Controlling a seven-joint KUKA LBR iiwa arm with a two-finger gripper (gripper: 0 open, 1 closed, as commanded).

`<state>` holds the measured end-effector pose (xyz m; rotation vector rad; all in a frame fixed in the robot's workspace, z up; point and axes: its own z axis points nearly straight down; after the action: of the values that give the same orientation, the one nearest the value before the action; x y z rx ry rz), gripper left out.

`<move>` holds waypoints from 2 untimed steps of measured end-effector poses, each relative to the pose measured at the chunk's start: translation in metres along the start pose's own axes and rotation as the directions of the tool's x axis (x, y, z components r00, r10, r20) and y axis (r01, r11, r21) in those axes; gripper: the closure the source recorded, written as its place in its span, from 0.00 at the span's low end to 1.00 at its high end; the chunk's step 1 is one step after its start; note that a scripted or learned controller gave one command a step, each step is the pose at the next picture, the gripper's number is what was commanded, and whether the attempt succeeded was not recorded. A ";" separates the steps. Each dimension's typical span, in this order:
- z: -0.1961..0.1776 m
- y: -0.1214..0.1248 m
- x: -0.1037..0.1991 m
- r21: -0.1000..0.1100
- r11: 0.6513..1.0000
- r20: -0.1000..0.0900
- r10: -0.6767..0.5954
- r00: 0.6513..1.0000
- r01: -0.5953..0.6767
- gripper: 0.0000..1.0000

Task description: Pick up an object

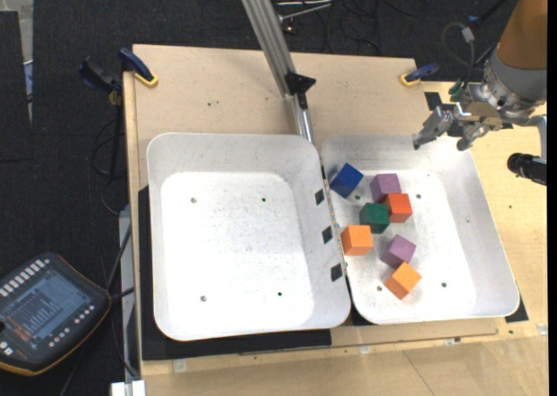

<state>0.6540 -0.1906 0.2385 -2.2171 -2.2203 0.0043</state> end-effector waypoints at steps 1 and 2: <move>-0.003 0.001 0.000 -0.005 1.000 0.002 -0.002 1.000 0.002 0.00; 0.059 0.007 0.003 0.001 1.000 0.000 -0.002 1.000 0.002 0.00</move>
<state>0.6604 -0.1872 0.1798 -2.2146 -2.2221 0.0055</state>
